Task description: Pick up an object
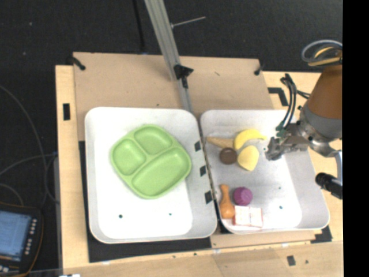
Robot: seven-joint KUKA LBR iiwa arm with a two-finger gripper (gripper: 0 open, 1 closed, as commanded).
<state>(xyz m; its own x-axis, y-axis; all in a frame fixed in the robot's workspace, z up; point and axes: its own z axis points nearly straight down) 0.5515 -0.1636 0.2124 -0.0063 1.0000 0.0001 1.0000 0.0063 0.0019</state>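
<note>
Two shallow white bins sit side by side on the bench; the left bin carries a green divided plate, the right bin a scatter of small items. The gripper hangs over the right bin's upper half, its arm reaching in from 3 o'clock. Whether it is open or closed cannot be told — nothing is visibly held.

Nearest candidate: two yellow pieces — a banana-like one and a rounder lemon-like one — lying just beside the gripper toward 9 o'clock. The banana-like piece runs roughly from 9 to 3 o'clock. Past them, further toward 9 o'clock, lie a brown ball and a tan cone.

Well apart, toward 7 o'clock from the gripper: a purple ball, an orange carrot-like piece and a white-and-red block.
</note>
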